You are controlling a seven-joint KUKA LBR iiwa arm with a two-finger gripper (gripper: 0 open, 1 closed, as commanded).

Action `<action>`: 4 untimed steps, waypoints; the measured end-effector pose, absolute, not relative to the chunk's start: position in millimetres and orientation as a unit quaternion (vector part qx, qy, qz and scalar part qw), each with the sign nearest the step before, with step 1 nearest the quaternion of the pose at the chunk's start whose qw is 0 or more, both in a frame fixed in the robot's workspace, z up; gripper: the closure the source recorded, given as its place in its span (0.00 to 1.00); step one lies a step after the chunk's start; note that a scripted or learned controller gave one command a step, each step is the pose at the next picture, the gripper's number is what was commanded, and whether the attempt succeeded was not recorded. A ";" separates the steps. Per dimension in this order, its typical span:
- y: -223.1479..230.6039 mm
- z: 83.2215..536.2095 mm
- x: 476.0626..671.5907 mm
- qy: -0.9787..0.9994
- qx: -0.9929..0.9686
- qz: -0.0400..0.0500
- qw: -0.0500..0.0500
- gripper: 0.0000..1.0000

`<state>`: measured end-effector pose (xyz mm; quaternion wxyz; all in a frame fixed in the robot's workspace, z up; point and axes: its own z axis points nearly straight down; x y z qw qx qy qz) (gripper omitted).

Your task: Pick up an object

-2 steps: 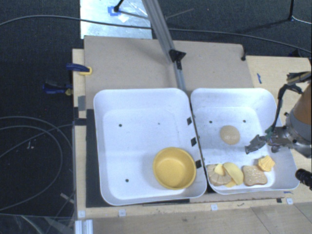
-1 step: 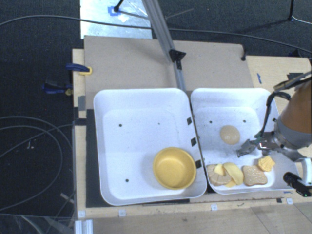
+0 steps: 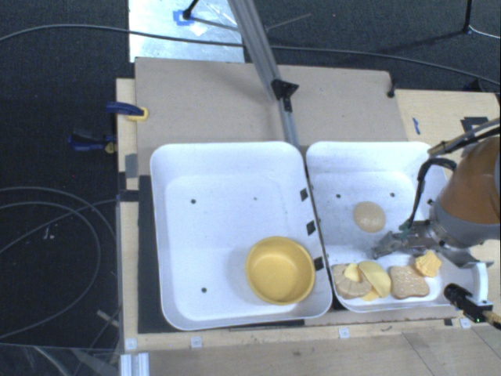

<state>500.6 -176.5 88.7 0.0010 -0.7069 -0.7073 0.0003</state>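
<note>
The right bin (image 3: pixel 344 163) holds a round tan bun-like piece (image 3: pixel 369 216) near its middle. Along its front wall lie a pale round slice (image 3: pixel 350 283), a yellow banana-shaped piece (image 3: pixel 376 277), a tan toast-like slice (image 3: pixel 409 283) and a small yellow wedge (image 3: pixel 427 264). My gripper (image 3: pixel 386 247) reaches in from the right, low over the bin floor. It sits just below and right of the tan bun and just above the row of food pieces. Nothing is visibly held in it.
A yellow bowl (image 3: pixel 280 269) stands in the front right corner of the left bin (image 3: pixel 196 178). The arm's orange band (image 3: pixel 473 193) hangs over the right bin's right wall. A grey pole (image 3: pixel 262 49) slants across the back of the bench.
</note>
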 end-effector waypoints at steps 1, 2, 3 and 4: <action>-177.2 101.1 501.8 -0.707 -0.707 -0.001 -0.002 1.00; -174.8 145.8 508.8 -0.709 -0.705 -0.002 -0.003 1.00; -171.3 189.8 511.9 -0.709 -0.705 -0.002 -0.003 1.00; -182.1 245.1 511.2 -0.709 -0.705 -0.002 -0.004 1.00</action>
